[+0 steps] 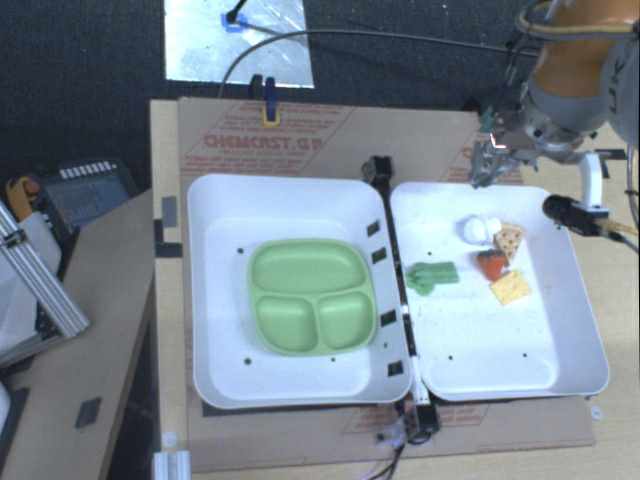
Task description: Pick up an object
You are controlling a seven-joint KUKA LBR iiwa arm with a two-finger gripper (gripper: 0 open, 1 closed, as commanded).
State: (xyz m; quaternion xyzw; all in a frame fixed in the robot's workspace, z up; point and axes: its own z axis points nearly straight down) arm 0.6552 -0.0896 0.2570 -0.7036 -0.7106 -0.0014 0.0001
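Observation:
The right bin (560,358) holds a green toy (432,275), a white rounded piece (479,230), a tan waffle-like piece (509,239), a red-orange piece (492,264) and a yellow cheese wedge (511,288), all clustered in its upper middle. My gripper (487,171) hangs over the far rim of the right bin, above and behind the white piece. It is small in the camera view and its fingers blur together. Nothing shows between them.
The left bin (215,268) holds a green three-compartment plate (308,296). A black clip divider (388,258) joins the bins. A black bracket (575,214) juts over the right bin's far right rim. Cables and a foil sheet (238,26) lie beyond the bench.

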